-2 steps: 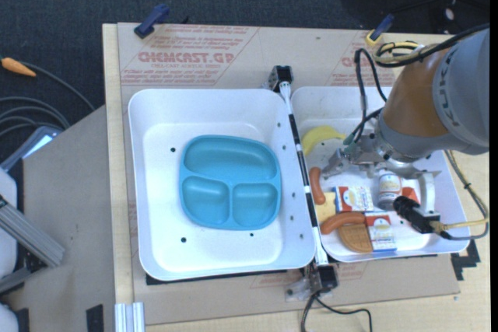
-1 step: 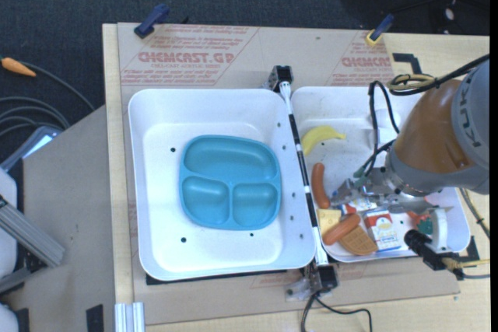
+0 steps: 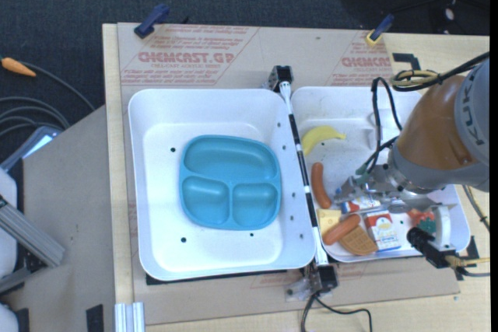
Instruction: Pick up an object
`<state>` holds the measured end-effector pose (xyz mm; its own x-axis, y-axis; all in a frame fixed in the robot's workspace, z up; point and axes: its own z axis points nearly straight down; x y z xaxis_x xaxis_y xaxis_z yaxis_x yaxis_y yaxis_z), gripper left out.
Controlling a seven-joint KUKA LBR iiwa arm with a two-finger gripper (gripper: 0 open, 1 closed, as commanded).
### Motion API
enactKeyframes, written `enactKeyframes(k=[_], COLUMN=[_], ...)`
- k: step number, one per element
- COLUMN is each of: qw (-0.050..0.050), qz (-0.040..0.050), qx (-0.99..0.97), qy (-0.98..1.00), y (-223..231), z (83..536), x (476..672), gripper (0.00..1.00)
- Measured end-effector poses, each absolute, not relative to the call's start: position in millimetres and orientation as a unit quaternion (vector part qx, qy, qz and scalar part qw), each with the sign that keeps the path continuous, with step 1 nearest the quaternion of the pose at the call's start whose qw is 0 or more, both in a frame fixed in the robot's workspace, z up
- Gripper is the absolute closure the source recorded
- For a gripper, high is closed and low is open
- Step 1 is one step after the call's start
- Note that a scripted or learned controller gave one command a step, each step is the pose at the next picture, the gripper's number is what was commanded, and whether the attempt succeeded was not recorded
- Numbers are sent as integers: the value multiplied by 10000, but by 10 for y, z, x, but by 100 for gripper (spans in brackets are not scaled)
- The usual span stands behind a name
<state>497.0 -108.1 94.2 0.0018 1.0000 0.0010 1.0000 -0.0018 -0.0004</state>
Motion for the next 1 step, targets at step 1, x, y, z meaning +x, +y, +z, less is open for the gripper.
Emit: enactKeyframes(k=[1], qw=[6], qz=[-1], qx=[-7070], qy=[-7072], y=[-541], z=[1845], x=[5204], gripper=[100])
